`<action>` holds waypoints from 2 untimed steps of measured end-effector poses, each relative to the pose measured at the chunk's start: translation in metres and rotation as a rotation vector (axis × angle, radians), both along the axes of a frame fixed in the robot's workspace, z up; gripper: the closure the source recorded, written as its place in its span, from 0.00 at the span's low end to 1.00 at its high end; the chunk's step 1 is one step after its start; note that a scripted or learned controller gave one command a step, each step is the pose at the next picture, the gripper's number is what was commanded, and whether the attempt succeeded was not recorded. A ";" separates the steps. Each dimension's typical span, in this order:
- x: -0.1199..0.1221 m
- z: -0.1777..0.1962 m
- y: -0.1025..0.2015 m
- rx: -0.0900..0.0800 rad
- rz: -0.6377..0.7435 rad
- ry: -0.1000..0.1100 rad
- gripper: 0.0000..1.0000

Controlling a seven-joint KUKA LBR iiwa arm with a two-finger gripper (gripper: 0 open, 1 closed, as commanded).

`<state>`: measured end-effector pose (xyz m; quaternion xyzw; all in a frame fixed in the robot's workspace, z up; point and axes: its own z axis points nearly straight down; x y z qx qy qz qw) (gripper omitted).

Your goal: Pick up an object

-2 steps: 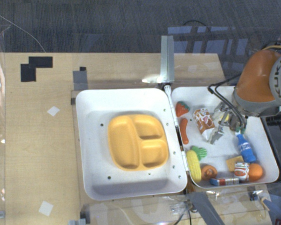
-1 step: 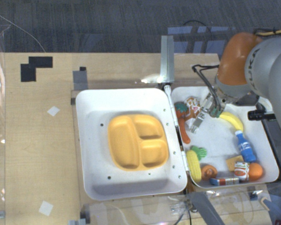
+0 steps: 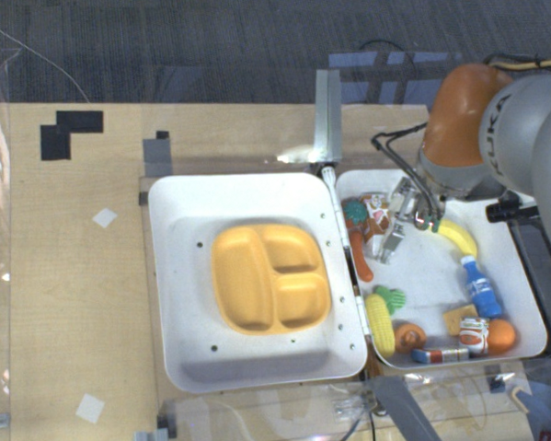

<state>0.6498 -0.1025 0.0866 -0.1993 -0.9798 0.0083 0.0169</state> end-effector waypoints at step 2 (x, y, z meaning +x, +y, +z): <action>-0.029 0.035 -0.053 0.014 0.406 -0.041 0.00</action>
